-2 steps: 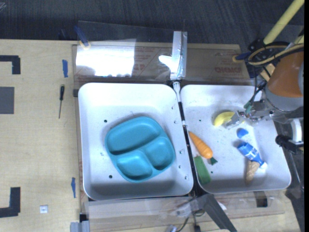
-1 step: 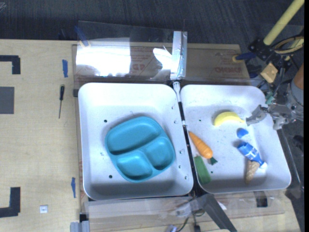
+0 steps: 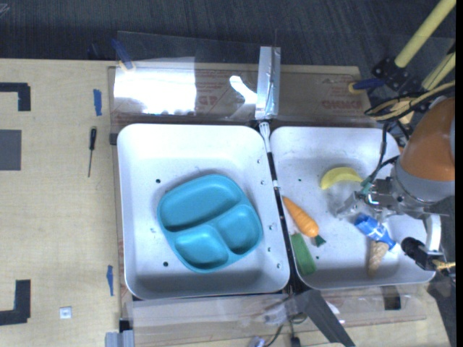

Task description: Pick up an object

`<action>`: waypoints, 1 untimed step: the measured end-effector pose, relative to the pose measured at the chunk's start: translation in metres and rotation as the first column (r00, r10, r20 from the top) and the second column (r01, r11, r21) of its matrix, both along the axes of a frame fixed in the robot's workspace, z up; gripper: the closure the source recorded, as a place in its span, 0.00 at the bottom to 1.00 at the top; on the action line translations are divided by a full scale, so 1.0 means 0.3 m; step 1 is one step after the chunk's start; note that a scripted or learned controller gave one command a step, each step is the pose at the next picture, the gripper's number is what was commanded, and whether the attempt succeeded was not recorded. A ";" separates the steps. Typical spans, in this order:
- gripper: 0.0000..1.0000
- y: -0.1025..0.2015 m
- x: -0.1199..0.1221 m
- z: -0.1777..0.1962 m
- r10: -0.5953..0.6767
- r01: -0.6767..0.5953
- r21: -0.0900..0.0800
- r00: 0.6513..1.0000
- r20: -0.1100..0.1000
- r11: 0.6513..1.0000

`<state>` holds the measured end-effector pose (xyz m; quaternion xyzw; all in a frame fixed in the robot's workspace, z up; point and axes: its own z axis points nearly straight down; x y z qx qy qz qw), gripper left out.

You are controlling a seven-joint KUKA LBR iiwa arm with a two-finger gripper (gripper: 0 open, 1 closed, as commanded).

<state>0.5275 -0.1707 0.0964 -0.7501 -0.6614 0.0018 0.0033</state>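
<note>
The right bin [image 3: 289, 147] holds a yellow banana [image 3: 340, 177], an orange carrot [image 3: 302, 218], a green vegetable [image 3: 302, 254], a blue and white wrapper [image 3: 373, 229] and a tan cone-shaped piece [image 3: 376, 255]. My gripper [image 3: 359, 199] hangs low over the right bin, just below the banana and above the blue wrapper. The wrist and a blurred, shiny patch hide its tips.
A blue divided tray [image 3: 210, 220] lies in the left bin [image 3: 137, 157]. A clear plastic shield [image 3: 188, 85] and a metal post [image 3: 268, 82] stand behind the bins. Yellow and black cables [image 3: 405, 85] hang at the upper right. The arm's orange band [image 3: 434, 143] is at the right edge.
</note>
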 end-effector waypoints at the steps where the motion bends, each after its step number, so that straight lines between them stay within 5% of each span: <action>1: 1.00 -0.007 0.007 0.043 -0.004 0.004 -0.003 1.000 0.009 1.000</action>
